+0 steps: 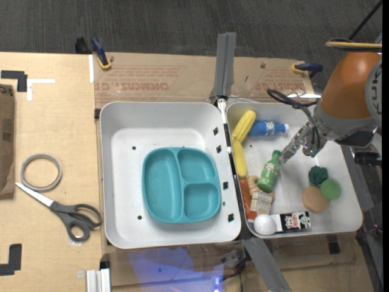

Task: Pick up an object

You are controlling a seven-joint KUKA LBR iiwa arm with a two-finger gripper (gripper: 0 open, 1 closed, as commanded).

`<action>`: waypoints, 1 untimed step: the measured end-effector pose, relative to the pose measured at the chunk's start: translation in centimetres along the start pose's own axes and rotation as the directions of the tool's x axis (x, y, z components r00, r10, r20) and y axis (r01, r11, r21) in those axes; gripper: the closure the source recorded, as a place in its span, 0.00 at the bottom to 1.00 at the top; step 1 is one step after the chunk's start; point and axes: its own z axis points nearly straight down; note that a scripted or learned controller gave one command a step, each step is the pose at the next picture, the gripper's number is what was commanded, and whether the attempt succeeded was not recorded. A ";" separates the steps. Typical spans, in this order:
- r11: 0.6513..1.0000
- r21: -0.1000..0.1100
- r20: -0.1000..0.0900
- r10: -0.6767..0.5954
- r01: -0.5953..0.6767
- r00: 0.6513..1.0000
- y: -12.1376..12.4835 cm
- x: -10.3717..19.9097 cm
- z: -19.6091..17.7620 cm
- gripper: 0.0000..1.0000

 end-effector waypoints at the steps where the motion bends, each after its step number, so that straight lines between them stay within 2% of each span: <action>1: 0.978 0.007 -0.006 0.208 -0.208 0.978 7.2 -0.7 2.2 1.00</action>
